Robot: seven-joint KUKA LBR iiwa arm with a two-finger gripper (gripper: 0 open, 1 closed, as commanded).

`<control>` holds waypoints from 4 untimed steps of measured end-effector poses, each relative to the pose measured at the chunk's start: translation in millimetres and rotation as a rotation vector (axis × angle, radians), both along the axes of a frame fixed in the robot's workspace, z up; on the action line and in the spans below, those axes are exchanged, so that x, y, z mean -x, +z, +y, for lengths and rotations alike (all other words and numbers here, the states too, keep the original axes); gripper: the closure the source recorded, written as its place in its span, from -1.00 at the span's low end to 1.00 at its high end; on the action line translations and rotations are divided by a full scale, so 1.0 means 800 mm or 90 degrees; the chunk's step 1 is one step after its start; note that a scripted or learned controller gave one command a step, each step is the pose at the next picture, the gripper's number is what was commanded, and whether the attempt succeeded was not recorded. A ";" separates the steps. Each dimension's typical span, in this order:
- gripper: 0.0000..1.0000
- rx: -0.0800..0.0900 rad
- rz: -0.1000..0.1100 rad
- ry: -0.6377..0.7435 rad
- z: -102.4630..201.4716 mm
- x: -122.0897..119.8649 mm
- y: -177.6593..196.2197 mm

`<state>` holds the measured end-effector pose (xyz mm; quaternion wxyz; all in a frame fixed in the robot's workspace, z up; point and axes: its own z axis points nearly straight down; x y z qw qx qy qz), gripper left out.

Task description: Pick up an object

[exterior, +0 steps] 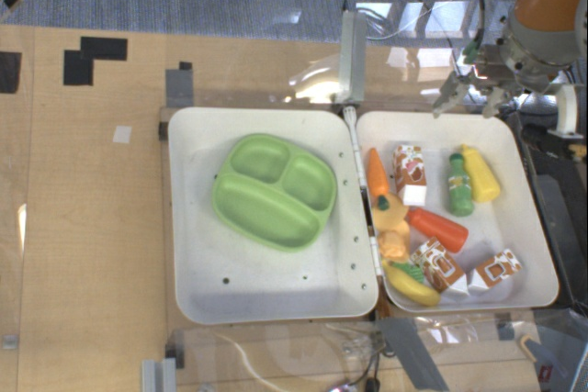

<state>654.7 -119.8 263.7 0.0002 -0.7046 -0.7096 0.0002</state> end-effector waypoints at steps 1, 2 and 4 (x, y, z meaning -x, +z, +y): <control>-1.00 0.000 0.001 -0.112 0.030 0.029 -0.094; -1.00 0.000 -0.001 -0.080 0.009 0.047 -0.210; -1.00 -0.001 -0.009 -0.035 -0.049 0.056 -0.213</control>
